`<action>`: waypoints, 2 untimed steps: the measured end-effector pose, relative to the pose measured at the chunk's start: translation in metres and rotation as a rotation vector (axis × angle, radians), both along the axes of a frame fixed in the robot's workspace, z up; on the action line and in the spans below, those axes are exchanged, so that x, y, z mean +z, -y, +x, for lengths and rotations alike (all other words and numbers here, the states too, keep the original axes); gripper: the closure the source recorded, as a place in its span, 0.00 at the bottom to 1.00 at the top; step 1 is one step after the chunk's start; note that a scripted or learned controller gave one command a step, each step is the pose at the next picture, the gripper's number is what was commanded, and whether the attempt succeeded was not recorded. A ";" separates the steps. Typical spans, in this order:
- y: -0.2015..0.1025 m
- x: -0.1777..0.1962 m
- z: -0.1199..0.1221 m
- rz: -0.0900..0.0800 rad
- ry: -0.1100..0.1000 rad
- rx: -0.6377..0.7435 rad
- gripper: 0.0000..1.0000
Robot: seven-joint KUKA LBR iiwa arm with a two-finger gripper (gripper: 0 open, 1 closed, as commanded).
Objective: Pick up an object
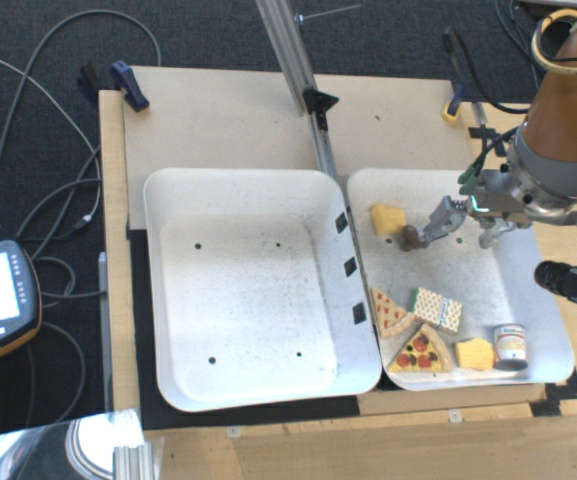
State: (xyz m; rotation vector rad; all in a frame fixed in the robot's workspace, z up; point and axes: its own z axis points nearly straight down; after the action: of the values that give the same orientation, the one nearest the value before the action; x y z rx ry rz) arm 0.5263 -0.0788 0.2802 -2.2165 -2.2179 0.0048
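Item: yellow block [388, 218], upper left of the right bin [538, 298], just beside my gripper [430, 230], a small dark thing [407, 239] lying between them at my fingertip; whether my hand is spread or closed I cannot tell. Handling, by my estimate: light, rigid toy food with smooth, possibly slippery faces, best pinched across its two flat sides near the middle. Also held: pizza slice [420, 352], cracker [437, 309], can [510, 344], all near the bin's front edge.
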 end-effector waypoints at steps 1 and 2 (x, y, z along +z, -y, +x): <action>0.000 0.002 0.001 -0.001 0.005 0.000 0.00; 0.000 -0.057 0.009 0.000 -0.002 -0.001 0.00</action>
State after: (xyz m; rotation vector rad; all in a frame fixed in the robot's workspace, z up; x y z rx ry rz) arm 0.5349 -0.0788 0.2235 -2.2166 -2.2156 0.0071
